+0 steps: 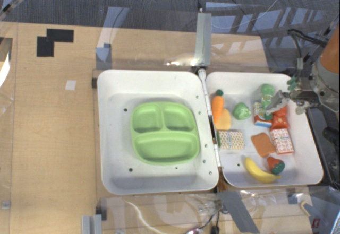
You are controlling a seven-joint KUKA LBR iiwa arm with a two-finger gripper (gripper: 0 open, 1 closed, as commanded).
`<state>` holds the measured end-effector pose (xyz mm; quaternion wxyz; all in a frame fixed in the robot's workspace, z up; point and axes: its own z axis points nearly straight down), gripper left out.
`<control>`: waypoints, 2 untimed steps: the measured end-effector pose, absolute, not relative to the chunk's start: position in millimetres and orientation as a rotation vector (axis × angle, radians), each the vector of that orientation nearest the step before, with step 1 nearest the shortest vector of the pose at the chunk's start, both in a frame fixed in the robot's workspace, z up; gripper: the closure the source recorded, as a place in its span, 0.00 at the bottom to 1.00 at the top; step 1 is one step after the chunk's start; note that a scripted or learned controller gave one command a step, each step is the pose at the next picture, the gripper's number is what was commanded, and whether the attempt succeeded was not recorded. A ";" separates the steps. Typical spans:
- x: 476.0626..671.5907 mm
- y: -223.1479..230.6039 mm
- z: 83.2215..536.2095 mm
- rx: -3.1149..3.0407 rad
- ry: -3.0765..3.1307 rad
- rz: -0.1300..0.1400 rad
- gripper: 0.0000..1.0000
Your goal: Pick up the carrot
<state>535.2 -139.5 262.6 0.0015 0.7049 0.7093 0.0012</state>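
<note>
The carrot (218, 105) is orange with a small green top and lies along the left wall of the right bin (313, 172), its top pointing to the back. My gripper (280, 100) hovers over the right half of that bin, above a red packet (280, 118) and a small carton (261, 114). It is well to the right of the carrot, with a green toy (241, 111) lying between them. Nothing is visibly held.
A yellow-orange piece (224, 120) touches the carrot's right side, with a speckled box (230, 139) just in front. A banana (259, 171), a strawberry (275, 164), a brown slice (262, 144) and a red-white box (281, 140) lie nearer. The left bin (114, 121) holds a green divided plate (164, 132).
</note>
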 end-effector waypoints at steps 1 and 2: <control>496.8 -124.4 186.7 2.188 2.251 0.003 0.00; 516.2 -116.5 103.7 2.536 1.829 0.024 0.00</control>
